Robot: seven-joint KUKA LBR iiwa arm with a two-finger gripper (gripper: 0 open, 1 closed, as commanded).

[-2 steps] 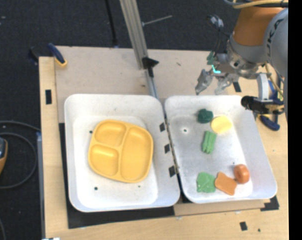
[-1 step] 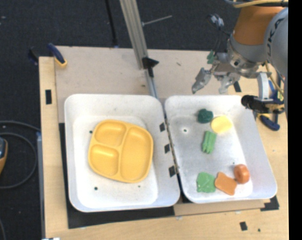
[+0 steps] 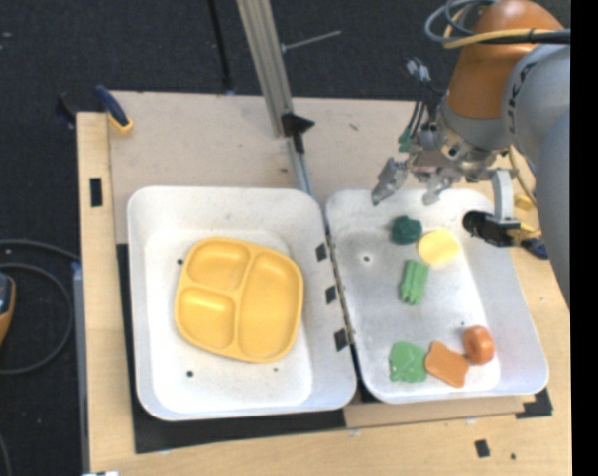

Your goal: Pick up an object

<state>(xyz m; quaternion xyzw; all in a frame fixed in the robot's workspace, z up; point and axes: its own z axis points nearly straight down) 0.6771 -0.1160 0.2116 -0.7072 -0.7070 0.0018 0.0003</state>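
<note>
My gripper (image 3: 410, 188) hangs over the far edge of the right bin (image 3: 373, 300), its two fingers spread open with nothing between them. Just in front of it lies a small dark green object (image 3: 407, 230), and beside that a yellow round piece (image 3: 438, 248). A light green elongated piece (image 3: 414, 282) lies mid-bin. Along the near edge sit a flat green piece (image 3: 408, 362), an orange piece (image 3: 446, 363) and a reddish-orange piece (image 3: 478, 344).
The left bin (image 3: 150, 211) holds a yellow divided plate (image 3: 239, 298). A slanted metal post (image 3: 271, 67) rises behind the bins, ending near the gap between them. Bare bin floor shows on the right bin's left half.
</note>
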